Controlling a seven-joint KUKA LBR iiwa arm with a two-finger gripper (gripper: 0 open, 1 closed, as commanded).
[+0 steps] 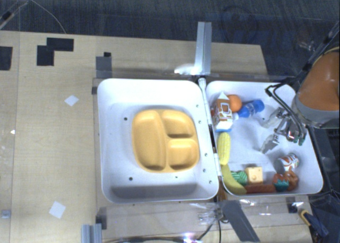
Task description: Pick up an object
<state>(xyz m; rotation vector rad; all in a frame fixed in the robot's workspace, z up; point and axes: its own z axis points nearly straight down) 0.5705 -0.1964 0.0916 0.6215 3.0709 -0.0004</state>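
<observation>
The grey arm (pixel 319 90) with its orange band is cut off by the right edge of the frame. At the lower right, small toys (pixel 284 175) crowd together, too small and blurred to identify; the banana (pixel 229 179) partly hides beneath them

In the right bin (pixel 316 168) bare floor lies open at the middle, hemmed by the carton (pixel 223 113), orange (pixel 234 102) and blue piece (pixel 252 107) far-left, the corn (pixel 224 148) and banana (pixel 230 180) along the left wall, and toys (pixel 286 174) along the near wall.
</observation>
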